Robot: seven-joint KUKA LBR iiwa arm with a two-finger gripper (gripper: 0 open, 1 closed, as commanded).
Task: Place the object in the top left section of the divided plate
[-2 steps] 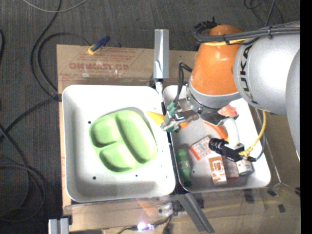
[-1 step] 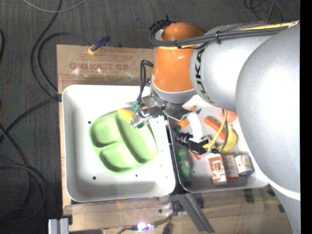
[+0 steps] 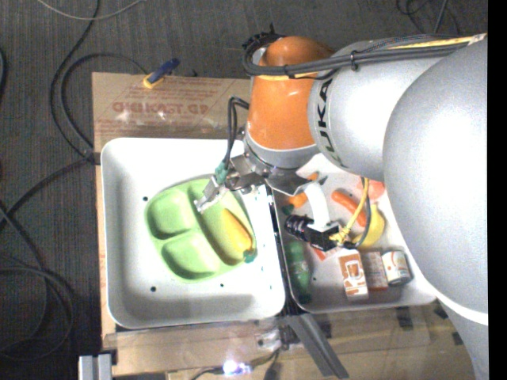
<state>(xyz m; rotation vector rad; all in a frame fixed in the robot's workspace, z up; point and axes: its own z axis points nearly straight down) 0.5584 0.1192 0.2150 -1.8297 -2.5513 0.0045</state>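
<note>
**benchwatcher:** ok so where's the object sitting? I see a green divided plate (image 3: 184, 236) in the left white bin (image 3: 127, 283).

**kuka_fan:** yep, plate has three sections. A yellow banana (image 3: 233, 226) lies in the long section on the plate's right side, tilted, one end up near the gripper (image 3: 212, 194) and the other end down by the plate's lower right rim. The two smaller sections on the left look bare green.

**benchwatcher:** is the gripper holding it?

**kuka_fan:** honestly can't tell. The gripper sits right over the upper end of the banana, just below the orange band (image 3: 285, 101) on the arm, and the metal bits there blur together. Whether it's closed on anything, no idea.

**benchwatcher:** what's in the other bin?

**kuka_fan:** right white bin (image 3: 329, 305) is mostly under the arm. I can pick out a green bottle (image 3: 299, 267), a small orange carton (image 3: 355, 275), a can (image 3: 396, 266) beside it and something carrot-like (image 3: 345, 201) higher up. A sheet of cardboard (image 3: 158, 113) lies under the bins, with a blue and yellow clip (image 3: 161, 71) at its top edge.
</note>
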